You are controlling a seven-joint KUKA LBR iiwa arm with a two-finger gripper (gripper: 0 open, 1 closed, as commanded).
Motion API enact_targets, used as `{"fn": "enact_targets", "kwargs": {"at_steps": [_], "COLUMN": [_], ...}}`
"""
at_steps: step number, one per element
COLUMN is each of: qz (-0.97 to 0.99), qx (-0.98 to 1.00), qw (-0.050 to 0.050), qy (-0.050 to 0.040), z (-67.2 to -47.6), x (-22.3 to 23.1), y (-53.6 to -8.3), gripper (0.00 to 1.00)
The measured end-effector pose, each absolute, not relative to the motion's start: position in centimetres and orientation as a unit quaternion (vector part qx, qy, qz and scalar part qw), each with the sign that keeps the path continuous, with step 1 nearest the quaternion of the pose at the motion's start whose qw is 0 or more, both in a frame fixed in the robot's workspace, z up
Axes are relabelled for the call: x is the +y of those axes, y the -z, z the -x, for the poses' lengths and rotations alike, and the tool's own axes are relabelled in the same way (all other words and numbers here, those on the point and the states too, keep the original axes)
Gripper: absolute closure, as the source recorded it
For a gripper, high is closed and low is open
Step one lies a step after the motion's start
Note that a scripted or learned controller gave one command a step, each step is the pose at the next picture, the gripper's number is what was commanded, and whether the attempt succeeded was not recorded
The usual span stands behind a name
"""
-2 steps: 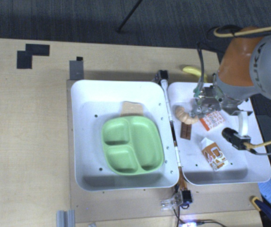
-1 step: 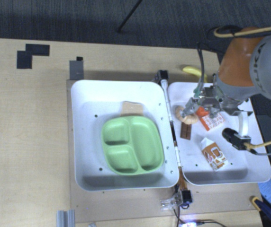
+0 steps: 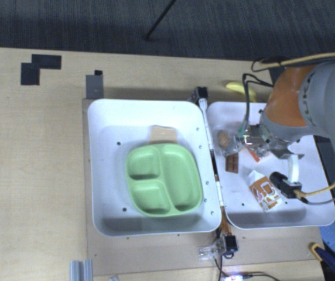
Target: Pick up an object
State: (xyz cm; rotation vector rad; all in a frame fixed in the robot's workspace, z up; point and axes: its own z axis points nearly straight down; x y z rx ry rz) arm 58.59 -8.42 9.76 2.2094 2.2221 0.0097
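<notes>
The pale wooden desk point(image 3: 33, 157) bears the left bin point(image 3: 100, 157), in which a green divided plate point(image 3: 164, 177) lies flat in the middle; a tan block point(image 3: 163, 134) peeps out from behind the plate's far edge, touching it. The right bin point(image 3: 308, 215) stands just beside the left one. By its left wall sits a small brown lump point(image 3: 222, 137), with a dark brown bar point(image 3: 232, 163) near it toward the front; a yellow thing point(image 3: 235, 87) lies on the desk beyond the bin's far rim. The pincer point(image 3: 248, 139) is low over the bin, just right of the lump; whether it is released or clenched cannot be told. A red-orange scrap point(image 3: 253, 154) lies just beside it; an orange-and-white packet point(image 3: 263, 192) lies nearer the front; the arm point(image 3: 325, 98) comes in from the right.
</notes>
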Motion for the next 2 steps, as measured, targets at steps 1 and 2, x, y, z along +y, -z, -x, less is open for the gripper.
{"fn": "enact_targets", "kwargs": {"at_steps": [1, 2], "qz": [-0.704, -0.705], "qx": [0.710, 0.709], "qw": [0.004, 0.001], "qy": [-0.0035, -0.0018], "z": [-58.6, -55.8], "x": [-8.4, -2.8], "y": [-10.7, -20.8], "gripper": [1.00, 1.00]}}
